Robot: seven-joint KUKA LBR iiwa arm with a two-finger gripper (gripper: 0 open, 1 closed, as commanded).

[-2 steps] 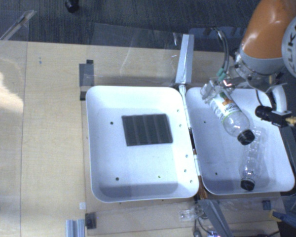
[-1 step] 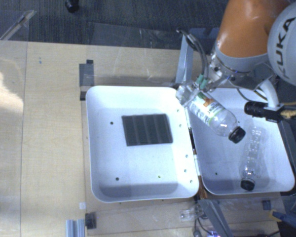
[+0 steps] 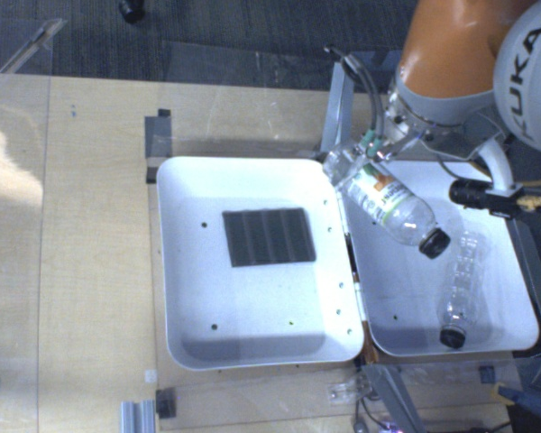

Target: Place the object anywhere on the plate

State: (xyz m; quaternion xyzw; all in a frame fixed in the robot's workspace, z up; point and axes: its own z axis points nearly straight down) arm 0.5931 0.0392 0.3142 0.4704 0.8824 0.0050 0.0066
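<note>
Reaching in from the right, the arm hangs over the seam between the two bins. Claw sits at the upper-left corner of the right bin, just over its rim.

Bottle with the label: clear plastic, dark cap. Its base end meets the claw tip; the body runs away from the claw, down and to the right. Long axis diagonal, cap pointing lower right, base upper left toward the claw. It looks tilted, base end lifted at the claw, cap end low over the right bin floor. Claw seems closed on the base end, but the fingers are lost behind clear plastic and glare, so I cannot tell whether it is clenched or released.

Second bottle: clear, no label seen, dark cap. Lies in the right bin, below and right of the claw, well apart from it. Long axis near vertical in the view, cap toward the near rim.

Plate: dark, ribbed, rectangular, flat in the middle of the left bin. Below and left of the claw, across the rims between the bins. Nothing on it.

Bench: pale wood, left of both bins.
</note>
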